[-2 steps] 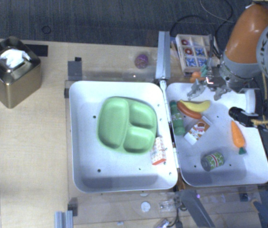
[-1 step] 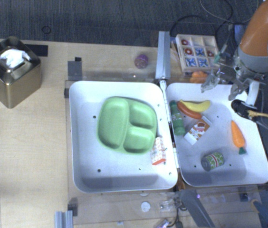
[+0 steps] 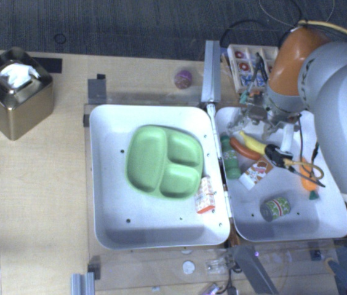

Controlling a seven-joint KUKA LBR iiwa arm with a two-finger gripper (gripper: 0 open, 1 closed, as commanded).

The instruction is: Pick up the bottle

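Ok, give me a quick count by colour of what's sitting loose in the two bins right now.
Green: 3 – divided tray, small item by the divider, round can
Yellow: 1 – banana
Orange/red: 2 – sausage-like piece, scissors
White and red: 2 – packet, small carton
Total: 8; cluttered under the arm, so others may be hidden.

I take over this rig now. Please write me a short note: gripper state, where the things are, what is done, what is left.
Gripper: low over the back of the right bin, among the clutter; nothing seen held.
Bottle: green, lying along the right bin's left wall, beside the banana.
Left bin: green divided plate and a small packet.
Done: nothing lifted yet.
Left: grasp the bottle and raise it.
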